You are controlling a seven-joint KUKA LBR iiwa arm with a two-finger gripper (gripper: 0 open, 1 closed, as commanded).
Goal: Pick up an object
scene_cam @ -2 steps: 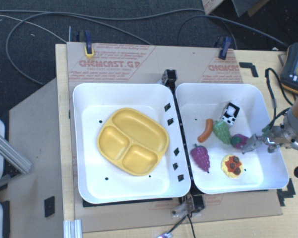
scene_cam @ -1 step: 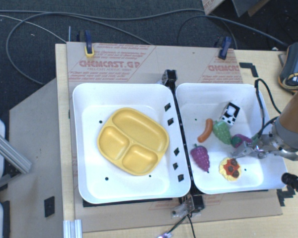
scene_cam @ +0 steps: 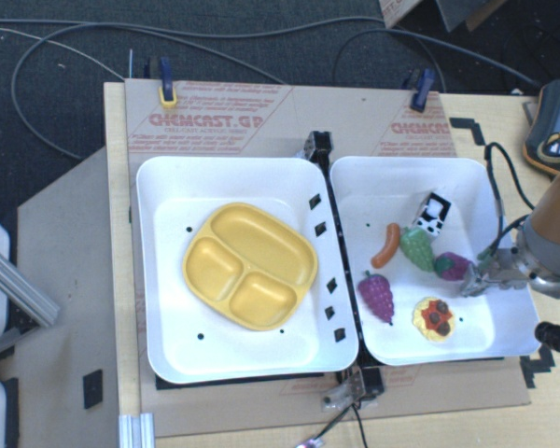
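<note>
The right bin holds several toy foods. An orange-red sausage lies next to a green vegetable, with a black-and-white carton behind them. A purple-magenta piece sits just right of the green one. A bunch of purple grapes lies near the bin's left wall, and a small round tart with red topping lies near the front. My gripper is low in the right bin, its tip just right of the purple-magenta piece and above the tart. I see nothing held in it.
The left bin bears a yellow divided plate. A black divider with clips runs between the bins. The grey arm comes in over the right bin's right rim. Cables and a yellow device lie at the far right.
</note>
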